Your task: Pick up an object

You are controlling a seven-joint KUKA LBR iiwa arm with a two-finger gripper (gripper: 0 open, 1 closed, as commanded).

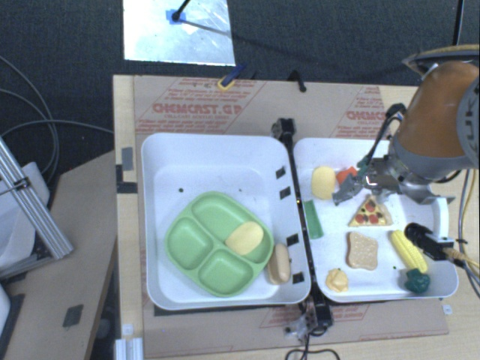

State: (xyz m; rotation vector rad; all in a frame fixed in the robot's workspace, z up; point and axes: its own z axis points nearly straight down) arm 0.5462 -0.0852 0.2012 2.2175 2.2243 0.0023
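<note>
While the green divided plate point(196, 246) sits in the left bin point(217, 154) with a pale yellow piece point(244, 238) on it, I see the pizza slice point(370, 213) right of that plate, in the right bin point(442, 276). Just up-left of the slice hangs the gripper point(348, 192); whether it is spread or pressed together I cannot tell.

The bench point(195, 100), covered by printed cardboard, carries two shallow white bins side by side, the left bin point(217, 150) toward its left edge and the right bin point(442, 283) reaching its right edge.
</note>
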